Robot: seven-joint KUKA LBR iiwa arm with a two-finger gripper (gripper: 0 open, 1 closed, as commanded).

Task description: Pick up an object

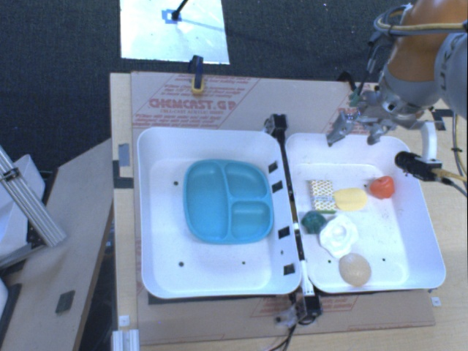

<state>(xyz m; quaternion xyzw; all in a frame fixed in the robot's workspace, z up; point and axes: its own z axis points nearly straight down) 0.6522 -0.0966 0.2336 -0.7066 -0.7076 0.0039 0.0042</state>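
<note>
L bin (157, 196) holds a blue divided plate (227, 200), three compartments, lying flat near the bin's middle, slightly toward the divider side. Black clips run along the seam btwn the two bins. R bin (417, 262) has the loose items, grouped in its middle: a patterned yellow-white block (322, 194) nearest the seam, a dark green round piece (314, 221) just below it, a yellow item (351, 199) touching the block's R side, a white fried-egg-like piece (338, 235) below that and touching the green one, a beige egg-shaped ball (355, 268) toward the near wall, and an orange-red item (381, 187) furthest R, just beside the yellow one. Gripper (356, 131) hangs over the far rim of the R bin, well apart from all the items, w/ the grey arm & orange band rising to the upper R. Its two fingers stand spread apart, nothing btwn them.
</note>
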